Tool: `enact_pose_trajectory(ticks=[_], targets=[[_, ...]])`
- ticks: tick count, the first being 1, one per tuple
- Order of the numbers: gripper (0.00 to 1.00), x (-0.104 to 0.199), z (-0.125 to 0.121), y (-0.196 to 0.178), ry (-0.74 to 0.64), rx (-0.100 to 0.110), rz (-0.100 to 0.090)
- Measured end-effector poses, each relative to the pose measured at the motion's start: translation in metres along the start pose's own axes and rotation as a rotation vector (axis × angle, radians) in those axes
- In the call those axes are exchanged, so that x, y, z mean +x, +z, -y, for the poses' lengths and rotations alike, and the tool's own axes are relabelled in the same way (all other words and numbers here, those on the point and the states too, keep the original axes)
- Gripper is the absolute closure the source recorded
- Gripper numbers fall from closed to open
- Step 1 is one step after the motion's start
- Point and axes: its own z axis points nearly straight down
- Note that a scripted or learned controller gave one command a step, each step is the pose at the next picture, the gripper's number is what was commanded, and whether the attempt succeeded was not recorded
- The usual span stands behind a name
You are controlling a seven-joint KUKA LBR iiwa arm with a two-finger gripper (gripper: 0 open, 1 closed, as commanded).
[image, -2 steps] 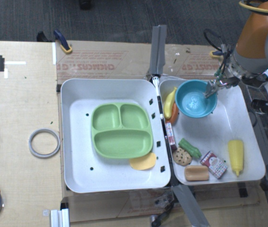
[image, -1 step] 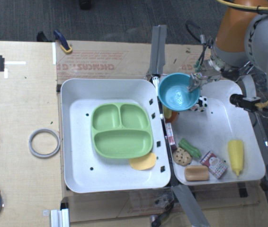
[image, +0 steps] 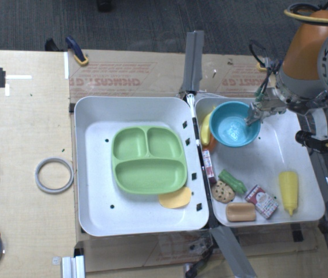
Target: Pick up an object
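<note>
Right white bin (image: pixel 303 172), blue bowl (image: pixel 233 130) directly under the gripper (image: pixel 254 116), finger state impossible to tell.

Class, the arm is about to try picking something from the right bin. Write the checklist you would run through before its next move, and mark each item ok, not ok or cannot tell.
1. Pincer positioned over a target: ok, it sits at the rim of the blue bowl.
2. Bowl gripped between the fingers: cannot tell.
3. Bowl free of neighbours: not ok, the banana lies against its left side.
4. Bowl upright: ok, its opening faces up.
5. Other items out of the way: ok, the mustard bottle and cookie lie nearer the front of the right bin.
</note>
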Motion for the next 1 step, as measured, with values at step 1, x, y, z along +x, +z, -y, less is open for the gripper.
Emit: enact_pose_trajectory(ticks=[1], targets=[[1.00,0.0127,0.0007,-0.0474,-0.212,-0.003,0.001]])
